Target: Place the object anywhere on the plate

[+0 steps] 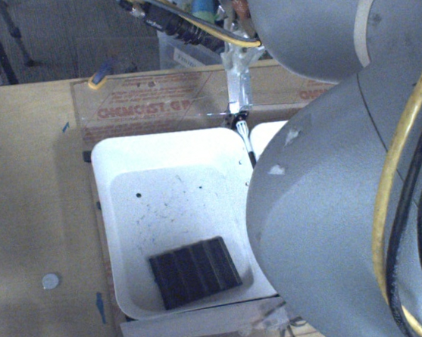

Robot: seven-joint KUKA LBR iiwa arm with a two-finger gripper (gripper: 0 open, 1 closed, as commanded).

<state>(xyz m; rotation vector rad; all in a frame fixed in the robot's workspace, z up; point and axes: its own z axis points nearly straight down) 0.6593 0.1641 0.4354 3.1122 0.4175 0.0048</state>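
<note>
A grey robot arm (338,209) fills the right side of the overhead view, its rounded body lying over most of the right bin (271,132), of which a small white corner shows. The arm's bulk hides what is beneath it, so whether the claw is apart, together or clamped on anything cannot be told, and places are given here from the arm instead. A yellow cable (395,179) runs along the arm's side.

Just left of the arm sits the left bin (117,213), white and shallow, its floor flecked with small dark specks. A flat, dark, ribbed rectangular object (193,271) lies in that bin's near end, slightly tilted, close to the arm's lower edge but apart from it.

Beyond the bins lies a clear sheet with red lettering (149,103). Far left, on the tan bench (22,187), rests a small grey disc (50,281).
</note>
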